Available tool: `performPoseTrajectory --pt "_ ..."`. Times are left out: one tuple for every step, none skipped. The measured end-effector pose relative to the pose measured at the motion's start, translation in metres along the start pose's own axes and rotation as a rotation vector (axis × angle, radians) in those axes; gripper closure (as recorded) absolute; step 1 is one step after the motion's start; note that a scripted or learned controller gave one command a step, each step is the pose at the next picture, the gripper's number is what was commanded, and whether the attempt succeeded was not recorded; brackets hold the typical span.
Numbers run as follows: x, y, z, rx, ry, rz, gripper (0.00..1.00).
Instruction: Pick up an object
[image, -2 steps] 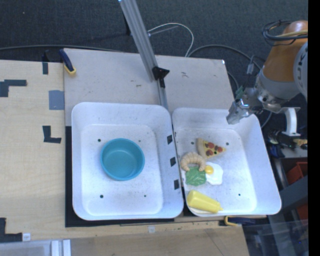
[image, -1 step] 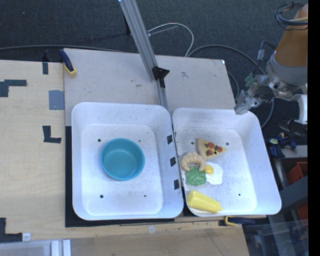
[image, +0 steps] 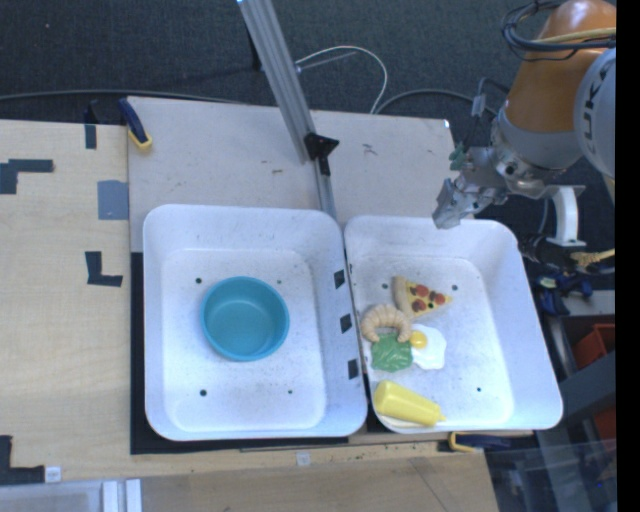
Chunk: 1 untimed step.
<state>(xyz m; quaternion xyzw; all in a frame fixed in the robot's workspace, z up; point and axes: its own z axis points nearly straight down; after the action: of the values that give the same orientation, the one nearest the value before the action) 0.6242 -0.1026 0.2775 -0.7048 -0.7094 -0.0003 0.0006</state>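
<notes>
gripper (image: 452, 212) hung above the far rim of the right white plastic bin (image: 520, 330), nothing held; whether open or closed, could not tell. nearest target, a flat plastic pizza-slice toy (image: 420, 296), lay below-left, well apart. judged light, rigid, thin: pinch across its edges.

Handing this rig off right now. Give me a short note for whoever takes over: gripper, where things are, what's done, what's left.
Gripper: above the right bin's far rim, holding nothing; finger state unclear.
Right bin: pizza slice, croissant, green leaf, fried egg, yellow piece at the near rim.
Left bin: blue bowl.
Done: nothing picked.
Left: descend, grasp one object, lift.
</notes>
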Motion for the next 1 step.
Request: performPoseTrajectory --pt "0.0631 0.0069 0.0092 0.001 0.0 -0.001 1.0"
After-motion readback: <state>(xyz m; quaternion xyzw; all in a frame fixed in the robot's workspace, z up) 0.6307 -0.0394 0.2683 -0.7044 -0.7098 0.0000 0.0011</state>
